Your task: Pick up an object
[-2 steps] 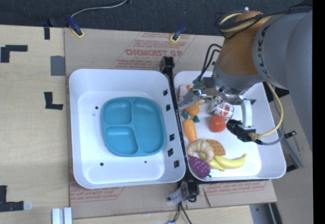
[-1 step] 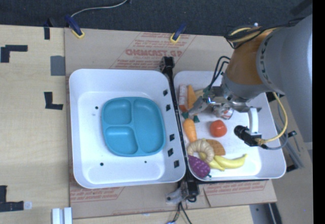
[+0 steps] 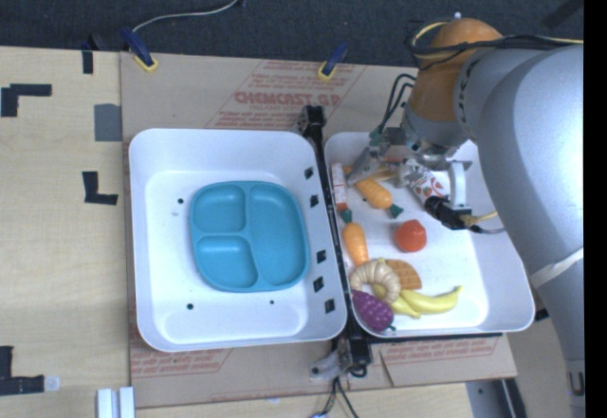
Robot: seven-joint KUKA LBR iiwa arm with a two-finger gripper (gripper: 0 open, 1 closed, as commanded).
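Toy food fills the right bin (image 3: 503, 298), and the gripper (image 3: 403, 160) is down among it at the bin's far end. The arm (image 3: 522, 151) comes in from the right as a broad grey mass, with the orange band (image 3: 446, 75) above the wrist, and bends down so that the wrist sits over the far part of that bin. Whether the gripper is parted or closed cannot be told, since the wrist and its cables hide that part, and nothing can be seen to be held.

Just beside the gripper lies an orange carrot (image 3: 374, 192) with a green tip, tilted across the bin floor. A small red-and-white packet (image 3: 429, 185) lies under the wrist. Nearer the camera sits a round red tomato (image 3: 411, 235), apart from the carrot. A second orange carrot (image 3: 355, 243) lies along the bin's left wall. At the near end a pale croissant (image 3: 376, 278) touches a tan cracker (image 3: 404, 272), a yellow banana (image 3: 432, 300) lies just beside them, and a purple bunch of grapes (image 3: 374, 312) sits at the near left corner.

The left bin (image 3: 152, 245) holds a blue divided plate (image 3: 249, 236), well apart from the gripper. Both bins rest on a cardboard sheet (image 3: 209, 94).
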